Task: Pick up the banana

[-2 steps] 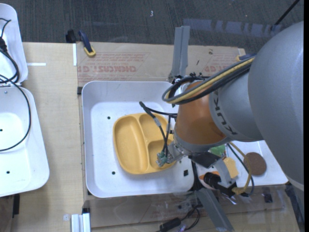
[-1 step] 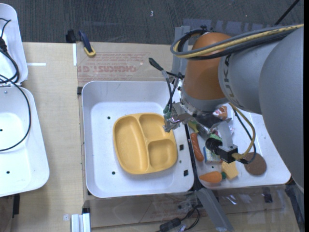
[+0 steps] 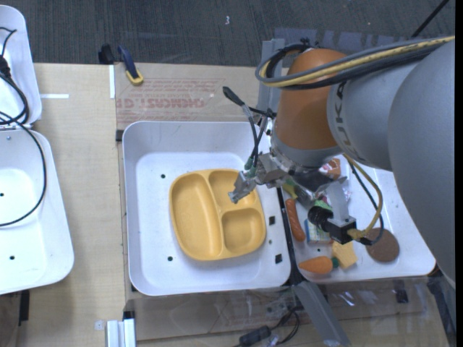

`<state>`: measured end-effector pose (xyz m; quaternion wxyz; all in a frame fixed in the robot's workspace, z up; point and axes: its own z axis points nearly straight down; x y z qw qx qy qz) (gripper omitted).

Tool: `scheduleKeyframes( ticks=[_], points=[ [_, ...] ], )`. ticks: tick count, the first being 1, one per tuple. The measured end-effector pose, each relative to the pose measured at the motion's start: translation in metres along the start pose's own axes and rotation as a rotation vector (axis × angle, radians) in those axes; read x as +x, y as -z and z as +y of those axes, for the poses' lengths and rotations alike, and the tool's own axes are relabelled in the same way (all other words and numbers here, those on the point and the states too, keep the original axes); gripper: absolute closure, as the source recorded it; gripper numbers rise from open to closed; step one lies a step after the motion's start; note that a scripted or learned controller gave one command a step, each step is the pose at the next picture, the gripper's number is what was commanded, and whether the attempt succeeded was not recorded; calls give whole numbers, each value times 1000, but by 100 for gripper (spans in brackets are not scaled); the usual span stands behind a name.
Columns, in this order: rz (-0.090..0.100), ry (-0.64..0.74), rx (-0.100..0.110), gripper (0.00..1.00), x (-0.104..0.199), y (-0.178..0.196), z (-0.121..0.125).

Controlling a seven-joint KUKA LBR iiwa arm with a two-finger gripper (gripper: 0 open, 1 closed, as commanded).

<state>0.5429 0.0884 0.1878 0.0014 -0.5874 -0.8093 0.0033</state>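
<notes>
My gripper point(image 3: 242, 187) hangs over the left bin point(image 3: 145, 194), above the right edge of a yellow divided plate point(image 3: 210, 215) that lies in that bin. Nothing yellow and banana-shaped can be made out at the gripper. The arm's orange band point(image 3: 311, 107) and grey wrist cover much of the right bin point(image 3: 412, 230). A small yellow piece point(image 3: 346, 256) lies near that bin's front, partly behind a black part of the arm; I cannot tell what it is.
In the right bin lie a red sausage point(image 3: 295, 221), an orange piece point(image 3: 316, 266), a brown round piece point(image 3: 383, 246) and a small printed packet point(image 3: 316, 231). A blue-and-black clamp point(image 3: 124, 62) sits on the bench behind the bins. White gear with black cables point(image 3: 22, 107) stands at the left.
</notes>
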Motion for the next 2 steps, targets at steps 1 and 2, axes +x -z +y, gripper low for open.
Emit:
scheduleKeyframes(
  ticks=[1, 2],
  points=[
    [-1, 372, -14, 0, 43, -97, -51],
    [18, 377, -20, 100, 54, -86, -47]
  ],
)
